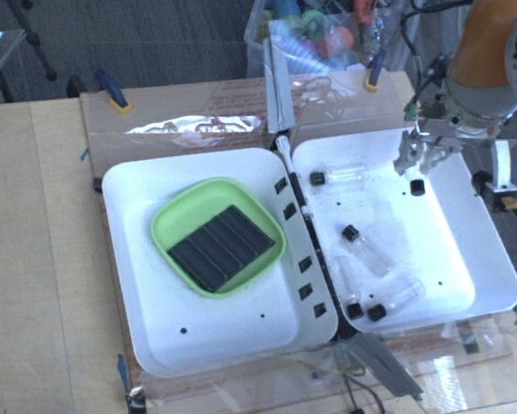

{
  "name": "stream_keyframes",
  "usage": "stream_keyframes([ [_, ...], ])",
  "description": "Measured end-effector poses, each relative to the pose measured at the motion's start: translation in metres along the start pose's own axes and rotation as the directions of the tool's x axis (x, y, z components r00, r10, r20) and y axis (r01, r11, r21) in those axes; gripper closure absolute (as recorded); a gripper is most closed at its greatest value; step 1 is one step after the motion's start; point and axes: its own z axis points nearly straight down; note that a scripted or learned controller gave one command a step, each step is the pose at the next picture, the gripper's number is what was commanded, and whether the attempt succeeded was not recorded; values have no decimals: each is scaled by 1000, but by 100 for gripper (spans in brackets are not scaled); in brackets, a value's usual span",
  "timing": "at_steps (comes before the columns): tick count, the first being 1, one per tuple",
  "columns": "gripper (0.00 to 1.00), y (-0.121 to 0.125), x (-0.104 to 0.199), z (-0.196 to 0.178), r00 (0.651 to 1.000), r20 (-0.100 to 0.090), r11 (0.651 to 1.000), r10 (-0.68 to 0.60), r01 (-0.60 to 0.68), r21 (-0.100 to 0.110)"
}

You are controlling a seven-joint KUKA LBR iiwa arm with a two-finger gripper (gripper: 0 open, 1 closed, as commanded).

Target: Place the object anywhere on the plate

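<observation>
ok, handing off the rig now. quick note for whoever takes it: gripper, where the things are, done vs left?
Gripper: above the far right corner of the right bin; nothing visibly between its fingers.
Things: clear vials with black caps lie in the right bin: one at the far side, one mid-bin, two at the near edge.
Green plate, in the left bin, holds a dark ridged insert and no vial.
Done: nothing placed.
Left: pick a vial, set it on the plate.

Two white bins (pixel 147 287) with small black specks, the left holding a lime-green plate (pixel 173 221) topped by a dark charcoal ribbed slab (pixel 221 248); clear vials (pixel 371 254) with black caps in the right; arm (pixel 488 30) grey and orange; bench (pixel 27 272) pale tan.
</observation>
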Motion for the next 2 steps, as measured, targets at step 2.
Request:
stream_keyframes([
  [2, 0, 24, -27, -61, 1000, 0, 1000, -16, 16, -5],
])
